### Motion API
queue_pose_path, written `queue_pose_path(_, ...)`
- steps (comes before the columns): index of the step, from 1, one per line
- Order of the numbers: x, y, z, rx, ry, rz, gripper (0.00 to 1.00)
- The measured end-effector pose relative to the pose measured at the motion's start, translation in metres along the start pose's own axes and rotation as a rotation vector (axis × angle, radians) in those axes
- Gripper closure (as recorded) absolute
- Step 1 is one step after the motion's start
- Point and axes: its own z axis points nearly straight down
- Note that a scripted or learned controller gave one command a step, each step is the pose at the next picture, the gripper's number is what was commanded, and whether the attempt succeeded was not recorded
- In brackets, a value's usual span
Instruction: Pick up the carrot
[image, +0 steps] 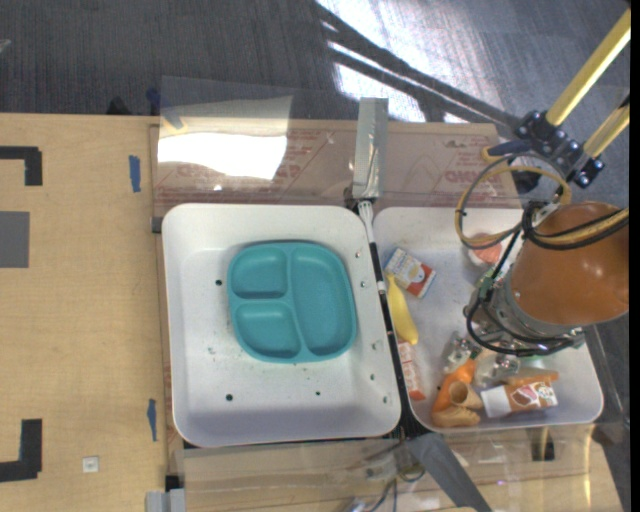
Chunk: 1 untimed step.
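The carrot (460, 377) is a small orange piece lying near the front of the right bin (436, 241). It touches a tan, bread-like item (455, 408) just in front of it. My gripper (478, 356) hangs low over the bin, directly above and slightly right of the carrot, with its metal tip close to the carrot's upper end. The orange wrist band (575, 270) and cables hide the bin's right side.
A yellow banana (402, 311) and a small white carton (409, 271) lie at the right bin's left side. A bottle with an orange label (520, 396) sits right of the carrot. The left bin (190, 330) holds a teal divided plate (293, 300).
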Motion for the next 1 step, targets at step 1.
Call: queue_pose_path(1, -0.0447, 0.0370, -0.0817, -0.041, 0.017, -0.171, 1.00)
